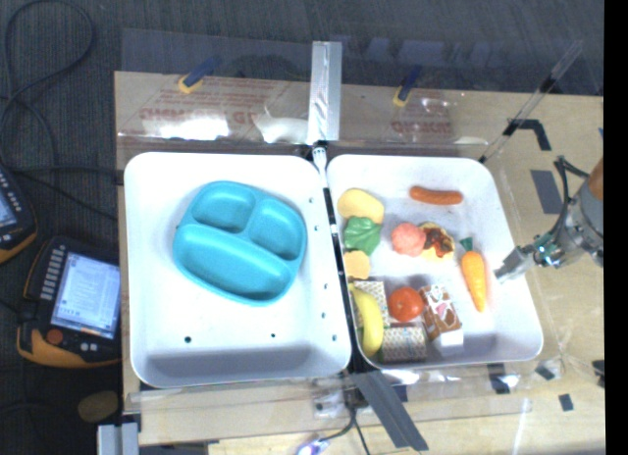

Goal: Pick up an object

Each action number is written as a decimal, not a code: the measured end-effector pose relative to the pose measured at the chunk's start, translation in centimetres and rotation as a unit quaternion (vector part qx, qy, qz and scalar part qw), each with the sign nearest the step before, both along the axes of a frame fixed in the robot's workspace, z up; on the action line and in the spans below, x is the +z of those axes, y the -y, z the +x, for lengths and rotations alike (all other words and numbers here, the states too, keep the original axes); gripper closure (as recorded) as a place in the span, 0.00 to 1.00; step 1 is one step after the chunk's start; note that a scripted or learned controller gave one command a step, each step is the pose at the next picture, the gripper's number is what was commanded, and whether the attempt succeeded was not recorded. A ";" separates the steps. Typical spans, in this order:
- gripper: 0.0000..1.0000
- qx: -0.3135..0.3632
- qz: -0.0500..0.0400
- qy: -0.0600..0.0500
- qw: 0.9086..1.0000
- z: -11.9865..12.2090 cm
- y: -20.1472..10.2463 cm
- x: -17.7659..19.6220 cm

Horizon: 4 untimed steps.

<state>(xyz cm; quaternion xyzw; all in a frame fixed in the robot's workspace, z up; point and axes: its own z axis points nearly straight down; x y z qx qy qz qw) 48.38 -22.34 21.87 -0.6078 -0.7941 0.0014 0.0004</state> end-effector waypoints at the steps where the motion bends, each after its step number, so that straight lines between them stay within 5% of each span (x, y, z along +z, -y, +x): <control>1: 1.00 -0.017 0.001 0.000 1.000 0.0 -10.4 -0.7; 2: 1.00 -0.101 0.000 -0.001 0.995 2.1 -10.4 -3.0; 3: 1.00 -0.245 -0.001 0.000 0.970 0.0 -5.1 -2.9; 4: 1.00 -0.477 -0.002 -0.001 0.879 1.1 -7.1 -2.4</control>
